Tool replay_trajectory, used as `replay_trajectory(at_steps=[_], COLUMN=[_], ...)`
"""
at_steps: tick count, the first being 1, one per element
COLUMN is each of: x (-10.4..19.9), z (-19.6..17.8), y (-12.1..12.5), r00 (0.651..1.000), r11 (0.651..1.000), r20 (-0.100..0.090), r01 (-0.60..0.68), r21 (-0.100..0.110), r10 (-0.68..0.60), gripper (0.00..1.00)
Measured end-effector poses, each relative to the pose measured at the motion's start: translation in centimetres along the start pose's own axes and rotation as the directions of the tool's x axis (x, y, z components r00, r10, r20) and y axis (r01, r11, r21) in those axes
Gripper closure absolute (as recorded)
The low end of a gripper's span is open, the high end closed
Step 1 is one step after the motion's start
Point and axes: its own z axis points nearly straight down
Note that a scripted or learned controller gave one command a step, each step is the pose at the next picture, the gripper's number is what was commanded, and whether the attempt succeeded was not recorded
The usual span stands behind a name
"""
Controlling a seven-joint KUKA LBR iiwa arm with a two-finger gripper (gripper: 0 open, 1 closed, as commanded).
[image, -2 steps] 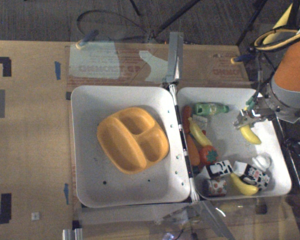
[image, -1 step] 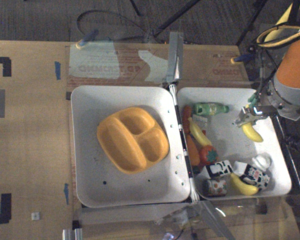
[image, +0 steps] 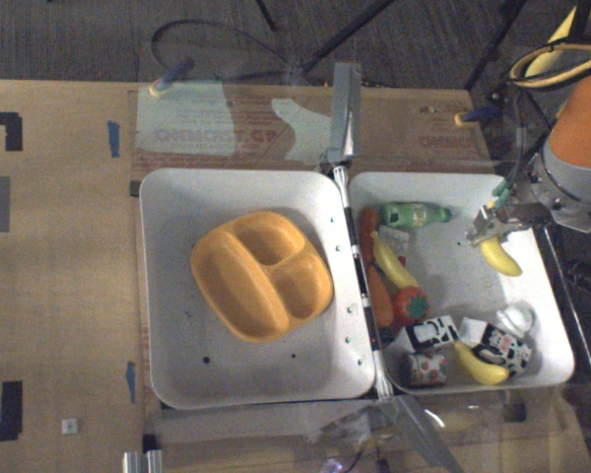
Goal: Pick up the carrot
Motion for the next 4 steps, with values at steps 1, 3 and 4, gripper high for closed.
replay_trajectory(at_steps=[1, 3, 4], x=[0.0, -3.8, -5.4], z=[0.0, 13.7, 5.9], y=[0.0, 7.6, -0.4], r00=[1.0, 1.0, 0.996], r11=[1.0, 1.0, 0.996], r20=[0.0, 0.0, -0.002], r01=[0.0, 0.013, 0.094], r21=[0.0, 0.0, 0.003], r10=[0.0, -0.013, -0.094], gripper=[0.0, 0.0, 0.0])
